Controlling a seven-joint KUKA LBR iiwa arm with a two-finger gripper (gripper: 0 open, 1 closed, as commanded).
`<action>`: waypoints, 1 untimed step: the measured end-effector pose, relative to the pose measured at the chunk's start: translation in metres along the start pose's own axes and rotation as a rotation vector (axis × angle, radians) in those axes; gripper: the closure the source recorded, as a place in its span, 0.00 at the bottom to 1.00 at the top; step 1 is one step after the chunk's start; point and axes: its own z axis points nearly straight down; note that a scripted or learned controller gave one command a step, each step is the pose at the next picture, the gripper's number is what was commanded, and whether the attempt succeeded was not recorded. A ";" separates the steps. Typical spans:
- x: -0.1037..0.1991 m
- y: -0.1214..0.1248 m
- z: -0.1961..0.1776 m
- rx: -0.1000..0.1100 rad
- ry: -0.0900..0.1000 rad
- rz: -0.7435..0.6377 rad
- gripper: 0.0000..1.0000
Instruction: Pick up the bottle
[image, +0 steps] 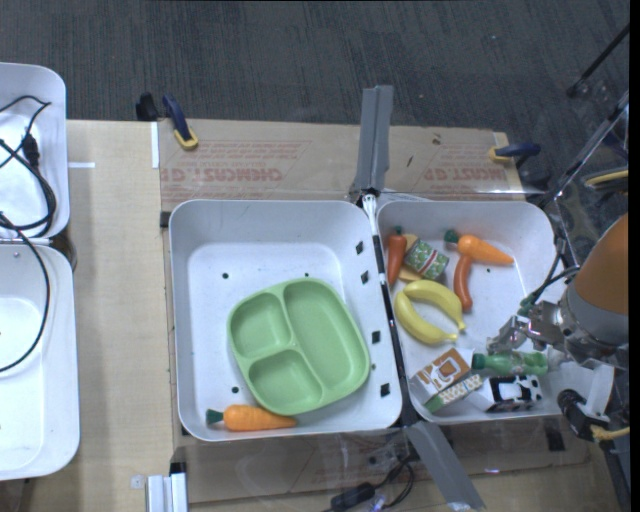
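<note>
A small green bottle (512, 361) lies on its side near the front right of the right bin (540, 222), its cap end pointing left. My gripper (518, 337) reaches in from the right and sits low, right over the bottle and touching or nearly touching it. The grey wrist and the orange band (608, 285) rise behind it at the bin's right edge.
The right bin also holds a banana (428, 308), three carrots (482, 250) (462, 284) (395, 257), a green can (427, 260), a snack box (447, 380) and a black-and-white toy (516, 393) just in front of the bottle. In the left bin (200, 300) lie a green divided plate (298, 346) and a carrot (250, 418).
</note>
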 end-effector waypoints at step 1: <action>0.012 0.000 0.000 -0.001 0.000 -0.054 0.00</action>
